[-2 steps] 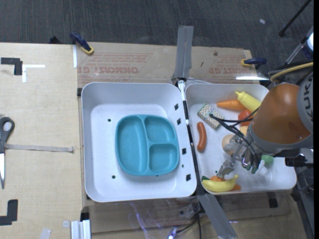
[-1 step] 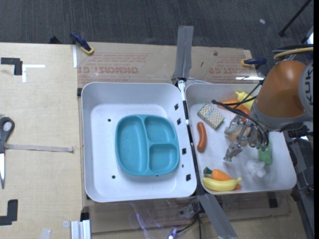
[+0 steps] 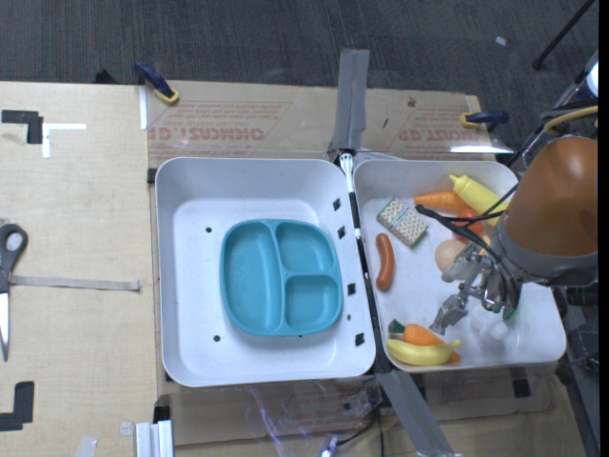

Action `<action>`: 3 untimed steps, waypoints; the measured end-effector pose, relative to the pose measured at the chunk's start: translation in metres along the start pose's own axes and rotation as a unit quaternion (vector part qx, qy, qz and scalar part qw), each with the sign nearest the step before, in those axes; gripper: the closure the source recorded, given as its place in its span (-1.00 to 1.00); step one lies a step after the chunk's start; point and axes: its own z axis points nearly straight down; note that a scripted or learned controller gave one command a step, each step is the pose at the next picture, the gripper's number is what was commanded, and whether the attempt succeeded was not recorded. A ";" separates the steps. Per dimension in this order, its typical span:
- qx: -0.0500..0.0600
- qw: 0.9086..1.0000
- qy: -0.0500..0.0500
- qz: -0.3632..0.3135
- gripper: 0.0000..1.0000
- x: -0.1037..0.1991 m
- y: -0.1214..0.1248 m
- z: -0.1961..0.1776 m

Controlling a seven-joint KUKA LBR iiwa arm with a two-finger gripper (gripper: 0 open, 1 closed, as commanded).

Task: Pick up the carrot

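The carrot [image 3: 422, 334], orange with a green top, lies at the front of the right bin [image 3: 533, 346]. It rests against a yellow banana [image 3: 419, 352]. My gripper [image 3: 446, 300] hangs just above and to the right of the carrot, pointing down-left. It is open, with nothing between its fingers. The grey arm with its orange band [image 3: 563, 198] covers the bin's right side.
The right bin also holds a red sausage [image 3: 383, 260], a speckled sponge [image 3: 402, 222], a pale round piece [image 3: 449, 253], an orange tapered piece [image 3: 441, 200] and a yellow bottle [image 3: 474, 194]. A teal divided plate [image 3: 282, 276] sits in the left bin [image 3: 181, 284]. Scissors [image 3: 8, 255] lie far left.
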 end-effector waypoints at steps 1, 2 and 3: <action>-0.002 0.998 -0.006 0.067 -1.00 0.013 0.013 0.037; -0.003 0.989 -0.009 0.148 -1.00 0.011 0.012 0.037; -0.001 0.962 -0.001 0.274 -1.00 0.015 0.011 0.045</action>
